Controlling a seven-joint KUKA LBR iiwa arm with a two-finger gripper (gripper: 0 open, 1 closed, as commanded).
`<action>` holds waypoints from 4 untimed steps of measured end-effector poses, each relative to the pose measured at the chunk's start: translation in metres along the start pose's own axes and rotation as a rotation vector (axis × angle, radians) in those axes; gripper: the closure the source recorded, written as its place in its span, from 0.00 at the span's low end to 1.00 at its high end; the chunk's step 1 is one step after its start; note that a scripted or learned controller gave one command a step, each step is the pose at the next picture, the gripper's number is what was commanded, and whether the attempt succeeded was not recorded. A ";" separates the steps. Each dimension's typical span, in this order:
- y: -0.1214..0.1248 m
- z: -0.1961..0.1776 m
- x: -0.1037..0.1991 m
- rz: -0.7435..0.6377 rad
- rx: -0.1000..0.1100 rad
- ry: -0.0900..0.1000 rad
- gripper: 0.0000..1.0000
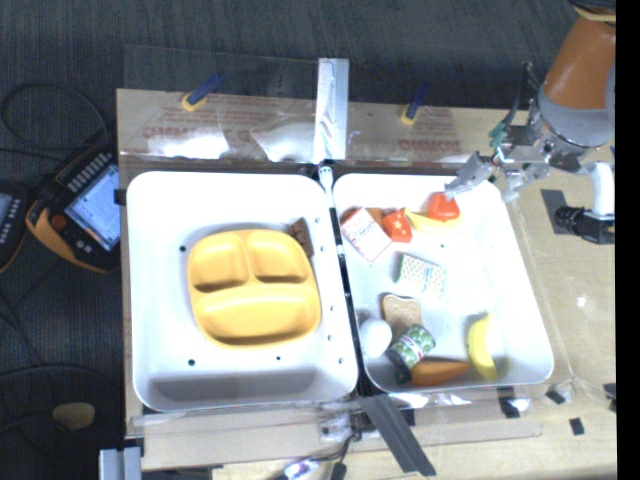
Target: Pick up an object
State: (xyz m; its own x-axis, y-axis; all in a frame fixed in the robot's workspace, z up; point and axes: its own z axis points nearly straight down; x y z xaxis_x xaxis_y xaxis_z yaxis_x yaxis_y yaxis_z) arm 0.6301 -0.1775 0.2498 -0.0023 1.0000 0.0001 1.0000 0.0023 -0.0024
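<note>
Far left on dark carpet: pendant with lit blue screen, text too small to read. Behind the bins, on a clear sheet over the wooden bench: reddish print, unreadable. In the left bin: yellow tray, flat, near the middle. In the right bin: red-and-white carton at top left, label illegible; patterned box mid-bin; bread, egg, green can, carrot and banana along the near side. Red fruit by the far wall. Just beside it, up and right: gripper, slanting down from the arm at the right edge. Pincer state: cannot tell.
</note>
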 end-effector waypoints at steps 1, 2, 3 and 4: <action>0.011 -0.029 -0.007 0.150 0.000 -0.002 0.00; 0.000 0.141 -0.024 -0.121 0.000 0.000 0.00; -0.128 0.154 -0.038 -0.200 -0.013 0.008 0.00; -0.127 0.148 -0.041 -0.199 -0.016 0.000 1.00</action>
State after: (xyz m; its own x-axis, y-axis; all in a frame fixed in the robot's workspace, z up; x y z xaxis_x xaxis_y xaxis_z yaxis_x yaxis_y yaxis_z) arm 0.5026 -0.2185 0.1023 -0.2000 0.9798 -0.0009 0.9797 0.2000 0.0138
